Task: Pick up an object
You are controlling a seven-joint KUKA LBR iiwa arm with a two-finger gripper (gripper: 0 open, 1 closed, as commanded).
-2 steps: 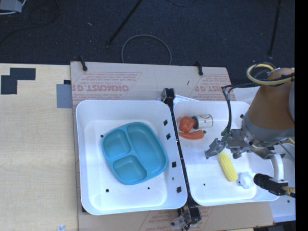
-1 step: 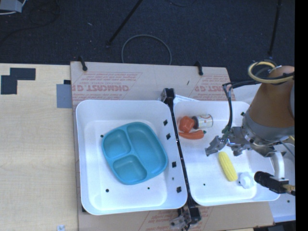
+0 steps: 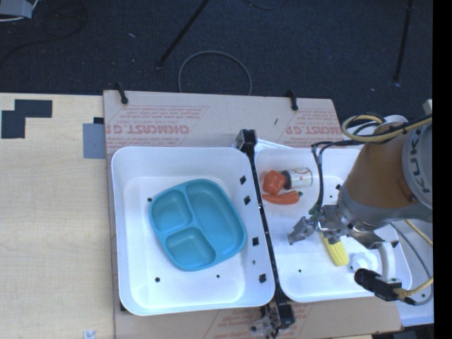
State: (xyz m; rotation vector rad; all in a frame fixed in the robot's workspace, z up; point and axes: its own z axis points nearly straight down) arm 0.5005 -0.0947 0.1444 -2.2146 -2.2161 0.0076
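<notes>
A small orange, carrot-like plastic toy (image 3: pixel 280 198) lay in the upper left part of the right-hand white bin (image 3: pixel 300 288), its long axis running nearly level across the frame, tilted slightly. Touching it just above sat a rounder orange piece (image 3: pixel 272 181) joined to a short silvery cylinder (image 3: pixel 301 178) that pointed toward the right of the frame. These things rested up and to the left of the grey two-finger gripper (image 3: pixel 302 230), apart from it, with bare white floor between.

The gripper hung over the middle of the right bin, its tips aimed toward the lower left of the frame; whether the jaws were spread or pressed together could not be told, and nothing showed between them. A yellow oblong object (image 3: pixel 336 251) lay just right of the gripper, partly under the wrist, its long axis slanting from upper left to lower right.

The floor below and to the left of the gripper was open as far as the black divider (image 3: pixel 260 224) between the bins. Past it, the left-hand white bin (image 3: pixel 134 274) held a blue three-compartment plastic tray (image 3: pixel 196 223), lying tilted near its centre.
</notes>
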